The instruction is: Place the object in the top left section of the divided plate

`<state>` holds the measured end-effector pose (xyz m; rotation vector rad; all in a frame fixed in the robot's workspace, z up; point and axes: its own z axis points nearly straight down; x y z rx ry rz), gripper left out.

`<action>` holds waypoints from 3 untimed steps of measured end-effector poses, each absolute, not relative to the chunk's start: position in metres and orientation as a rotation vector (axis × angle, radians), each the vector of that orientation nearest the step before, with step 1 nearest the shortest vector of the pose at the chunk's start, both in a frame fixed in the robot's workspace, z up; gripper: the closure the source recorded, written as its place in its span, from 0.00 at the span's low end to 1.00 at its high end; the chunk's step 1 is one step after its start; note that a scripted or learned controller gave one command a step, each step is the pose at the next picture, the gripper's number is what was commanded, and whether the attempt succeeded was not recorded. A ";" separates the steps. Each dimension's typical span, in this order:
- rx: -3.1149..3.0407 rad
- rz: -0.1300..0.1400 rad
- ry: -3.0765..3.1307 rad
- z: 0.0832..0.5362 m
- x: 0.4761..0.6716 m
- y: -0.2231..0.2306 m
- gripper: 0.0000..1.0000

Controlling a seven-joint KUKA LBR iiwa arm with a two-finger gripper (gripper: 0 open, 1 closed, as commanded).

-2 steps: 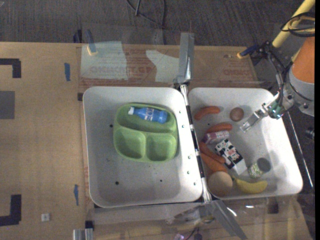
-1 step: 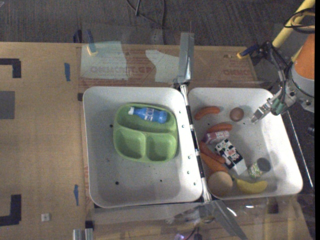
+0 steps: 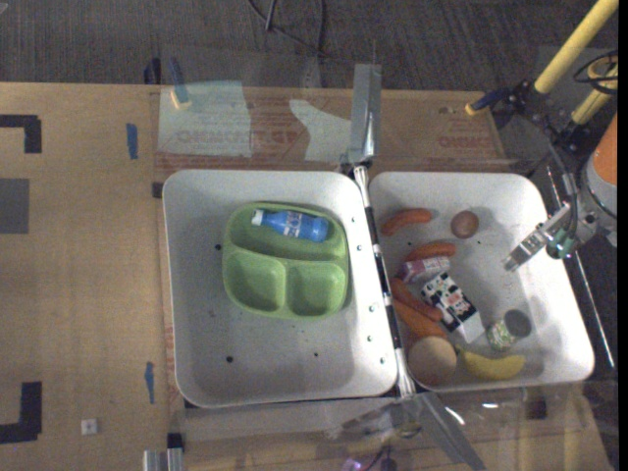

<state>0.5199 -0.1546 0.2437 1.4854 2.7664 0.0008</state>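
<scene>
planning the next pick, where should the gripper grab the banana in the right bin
Grip the banana across its middle, coming straight down. It lies flat on the bin floor near the front wall, long axis left to right, so close across its narrow width. The small can sits close behind it, so clearance there looks tight.

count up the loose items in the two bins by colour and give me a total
blue: 1, the bottle on the green divided plate
orange-red: 4, the sausages or carrots
brown or tan: 2, the egg and the round ball
yellow: 1, the banana
black and white: 1, the carton
green: 1, the small can
total: 10
</scene>
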 end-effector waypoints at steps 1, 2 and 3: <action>1.805 0.002 2.565 0.275 0.515 -0.124 1.00; 1.800 0.004 2.563 0.286 0.516 -0.123 1.00; 2.001 0.001 2.417 0.369 0.492 -0.140 1.00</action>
